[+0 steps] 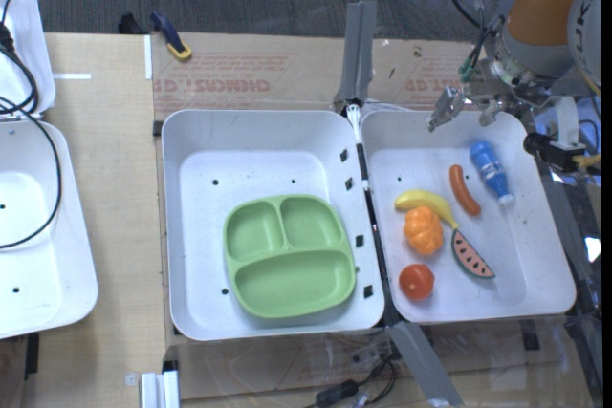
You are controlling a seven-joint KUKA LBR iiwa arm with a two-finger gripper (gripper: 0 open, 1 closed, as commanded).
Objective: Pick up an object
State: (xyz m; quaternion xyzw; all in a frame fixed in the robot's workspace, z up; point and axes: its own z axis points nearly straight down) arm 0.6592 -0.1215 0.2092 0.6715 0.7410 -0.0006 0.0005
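Toy foods lie loose in the right bin (535,296), with the gripper (466,107) spread apart over its far rim, grasping nothing.
A blue bottle (490,171) lies farthest right, a sausage (465,190) just left of it, then a banana (426,203) touching an orange pumpkin (423,230); a watermelon slice (470,256) and tomato (416,281) lie nearer. In the left bin (191,205) sits a green divided plate (288,255).

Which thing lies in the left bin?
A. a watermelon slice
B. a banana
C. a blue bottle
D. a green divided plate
D: the green divided plate lies alone in the left bin, while the toy foods and the bottle lie in the right bin.
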